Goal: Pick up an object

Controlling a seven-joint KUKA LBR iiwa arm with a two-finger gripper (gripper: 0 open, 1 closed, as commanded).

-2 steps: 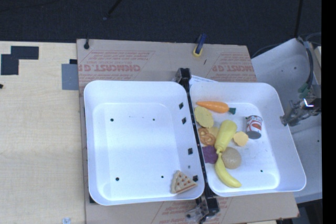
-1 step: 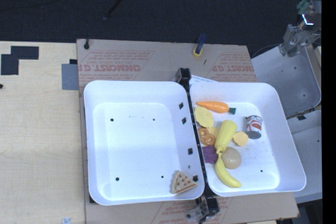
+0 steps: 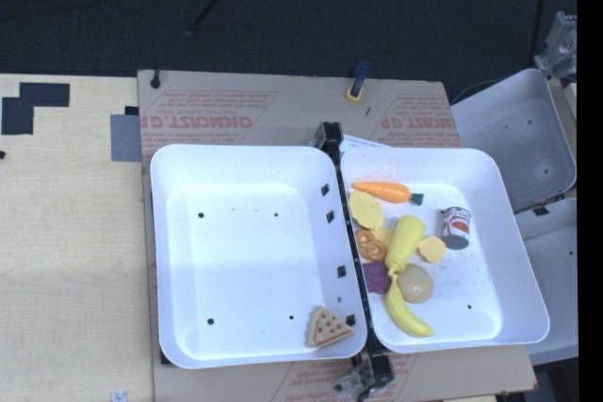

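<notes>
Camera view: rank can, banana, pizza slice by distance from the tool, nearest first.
The tool is at upper right.
1. Can, right side of the right bin.
2. Banana, same bin, front.
3. Pizza slice, left bin, front corner.

Right bin (image 3: 509,202) holds most items: orange carrot (image 3: 382,191) lying flat near back; small can (image 3: 455,227), tilted, toward right; yellow squeeze bottle (image 3: 405,242) at centre; banana (image 3: 407,315) near front; tan potato (image 3: 415,283) just above banana. Left bin (image 3: 188,174): one pizza slice (image 3: 329,328) in front right corner.
</notes>
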